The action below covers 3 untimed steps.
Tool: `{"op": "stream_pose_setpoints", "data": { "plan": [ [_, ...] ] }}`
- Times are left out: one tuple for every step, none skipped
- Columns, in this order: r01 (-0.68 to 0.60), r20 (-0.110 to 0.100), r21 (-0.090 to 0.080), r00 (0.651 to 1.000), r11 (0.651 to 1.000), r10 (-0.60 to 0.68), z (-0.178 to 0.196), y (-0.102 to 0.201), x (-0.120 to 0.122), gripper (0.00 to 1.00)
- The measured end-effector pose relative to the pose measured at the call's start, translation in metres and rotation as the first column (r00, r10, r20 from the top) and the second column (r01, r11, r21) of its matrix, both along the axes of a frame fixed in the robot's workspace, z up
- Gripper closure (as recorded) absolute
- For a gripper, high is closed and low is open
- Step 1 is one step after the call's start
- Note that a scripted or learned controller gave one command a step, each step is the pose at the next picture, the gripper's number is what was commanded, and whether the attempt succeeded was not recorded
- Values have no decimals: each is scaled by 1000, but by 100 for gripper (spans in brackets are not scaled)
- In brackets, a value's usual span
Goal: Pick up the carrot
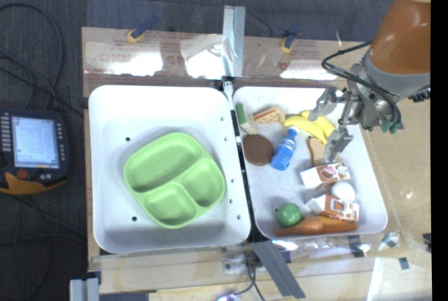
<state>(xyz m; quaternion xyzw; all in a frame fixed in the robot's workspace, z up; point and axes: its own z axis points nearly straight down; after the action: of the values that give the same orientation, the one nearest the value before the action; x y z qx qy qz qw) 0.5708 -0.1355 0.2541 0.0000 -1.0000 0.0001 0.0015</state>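
The gripper hangs over the right bin with its two fingers spread open and nothing between them; a banana lies just beside it; a blue bottle and a brown cookie are near; the carrot lies by the bin's front wall, next to a green apple; a green tray sits in the left bin.

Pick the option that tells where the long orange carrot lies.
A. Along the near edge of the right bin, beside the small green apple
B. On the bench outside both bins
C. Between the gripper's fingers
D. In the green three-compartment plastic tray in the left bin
A: the long orange carrot lies along the near wall of the right white bin, beside the small green apple, well apart from the open gripper.
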Motion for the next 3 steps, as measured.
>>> {"op": "stream_pose_setpoints", "data": {
  "plan": [
    [76,0,1,997,997,-76,-6,66,32,0],
    [192,-10,-1,981,981,-192,-97,38,-12,0],
    [164,3,0,986,986,-164,-154,-9,-31,0]
  ]
}}
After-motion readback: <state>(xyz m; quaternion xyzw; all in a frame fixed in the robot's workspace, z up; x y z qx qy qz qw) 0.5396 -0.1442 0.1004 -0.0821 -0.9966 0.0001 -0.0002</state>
